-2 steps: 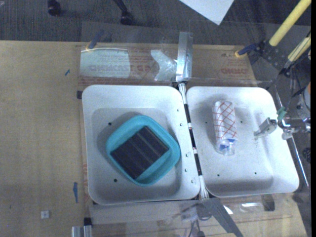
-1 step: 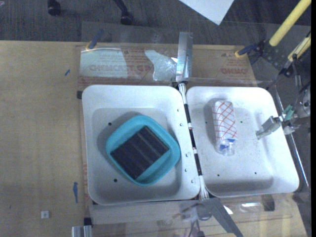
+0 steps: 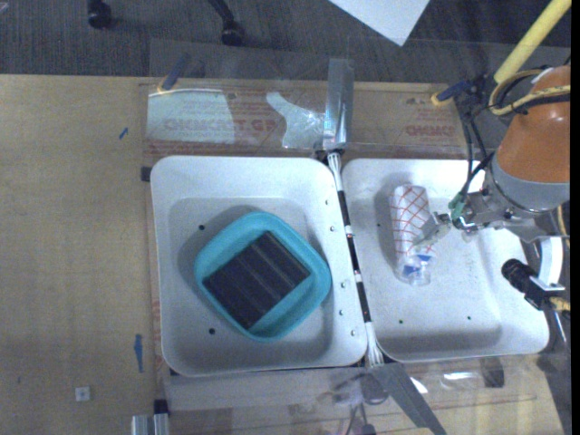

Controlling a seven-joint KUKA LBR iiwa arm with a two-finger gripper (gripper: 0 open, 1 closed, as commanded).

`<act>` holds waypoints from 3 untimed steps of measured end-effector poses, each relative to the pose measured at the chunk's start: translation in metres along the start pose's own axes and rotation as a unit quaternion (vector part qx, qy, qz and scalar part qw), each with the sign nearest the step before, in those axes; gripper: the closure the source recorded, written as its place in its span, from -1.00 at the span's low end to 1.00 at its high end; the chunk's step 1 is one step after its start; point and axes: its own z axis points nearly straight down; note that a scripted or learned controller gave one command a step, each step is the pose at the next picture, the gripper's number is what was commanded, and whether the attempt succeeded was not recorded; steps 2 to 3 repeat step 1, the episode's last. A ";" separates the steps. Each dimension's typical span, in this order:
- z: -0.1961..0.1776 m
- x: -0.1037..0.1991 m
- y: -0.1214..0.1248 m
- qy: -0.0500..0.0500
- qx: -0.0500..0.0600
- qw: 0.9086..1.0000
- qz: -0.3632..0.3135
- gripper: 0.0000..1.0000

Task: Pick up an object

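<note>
In the left bin (image 3: 172, 198) sits a teal square container (image 3: 263, 275) holding a dark ribbed block (image 3: 254, 279). In the right bin (image 3: 480, 329), a red-checked white roll (image 3: 410, 220) lies with a small clear bottle (image 3: 418, 265) touching its near end. The gripper (image 3: 444, 227) hangs just right of the roll, its opening impossible to judge.

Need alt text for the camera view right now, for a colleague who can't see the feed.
The gripper reaches from the right over the right bin, beside a red-checked wrapped packet lying there. The left bin holds a teal dish with a dark ridged block inside.
</note>
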 end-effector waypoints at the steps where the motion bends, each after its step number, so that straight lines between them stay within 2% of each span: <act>1: 0.093 0.010 0.022 -0.001 -0.002 0.999 -0.040 -1.00; 3: 0.093 0.010 0.022 -0.001 -0.002 0.999 -0.040 -1.00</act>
